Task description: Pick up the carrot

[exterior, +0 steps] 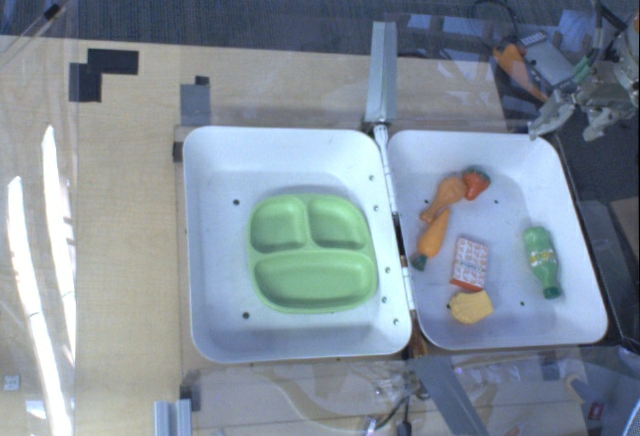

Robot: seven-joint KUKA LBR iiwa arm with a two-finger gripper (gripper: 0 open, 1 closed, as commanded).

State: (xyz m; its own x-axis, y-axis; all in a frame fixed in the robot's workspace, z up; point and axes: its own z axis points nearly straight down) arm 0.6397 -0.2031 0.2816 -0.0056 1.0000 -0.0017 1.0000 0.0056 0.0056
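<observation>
camera view looks down on the right bin (575,224), the landmark here. the carrot (434,239) lies in that bin's left half, close to the left wall, slanted, its green end toward the near side. it looks like a light, stiff plastic toy, smooth and likely slippery; mid-body, across the narrow width, seems the best hold. a drumstick (446,195) touches its far end, a red-patterned packet (469,263) sits just beside it, so room is tight. the claw (570,114) hangs past the bin's far right corner; whether it's released or clenched, i cannot tell.
</observation>
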